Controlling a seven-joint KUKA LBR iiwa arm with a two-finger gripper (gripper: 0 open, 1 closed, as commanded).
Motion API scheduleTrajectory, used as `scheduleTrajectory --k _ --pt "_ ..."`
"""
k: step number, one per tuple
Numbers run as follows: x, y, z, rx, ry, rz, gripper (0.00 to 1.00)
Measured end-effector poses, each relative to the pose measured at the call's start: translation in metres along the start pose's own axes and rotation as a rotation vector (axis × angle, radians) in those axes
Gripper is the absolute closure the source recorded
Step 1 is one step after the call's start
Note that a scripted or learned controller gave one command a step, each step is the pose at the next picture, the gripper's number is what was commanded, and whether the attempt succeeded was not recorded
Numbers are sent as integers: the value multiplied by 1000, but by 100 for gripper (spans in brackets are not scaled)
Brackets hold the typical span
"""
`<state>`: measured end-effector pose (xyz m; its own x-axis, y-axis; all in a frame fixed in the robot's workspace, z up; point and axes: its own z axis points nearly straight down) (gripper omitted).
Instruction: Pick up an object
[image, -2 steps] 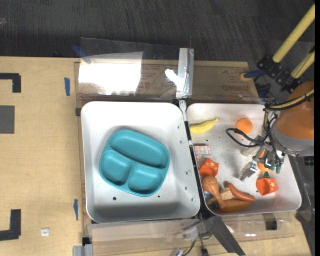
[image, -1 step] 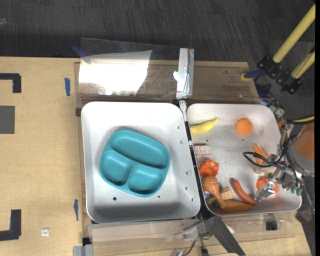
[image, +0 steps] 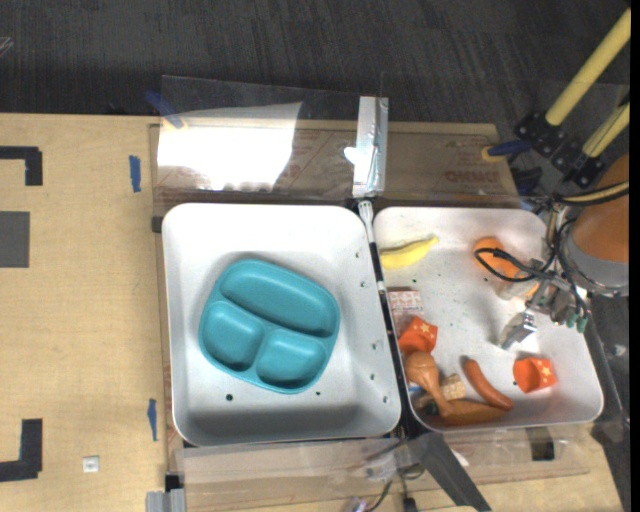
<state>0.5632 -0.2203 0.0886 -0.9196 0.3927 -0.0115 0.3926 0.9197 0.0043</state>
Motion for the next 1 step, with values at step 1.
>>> scheduleTrajectory --k 1 --pt "-42 68 1 2 5 39 0"
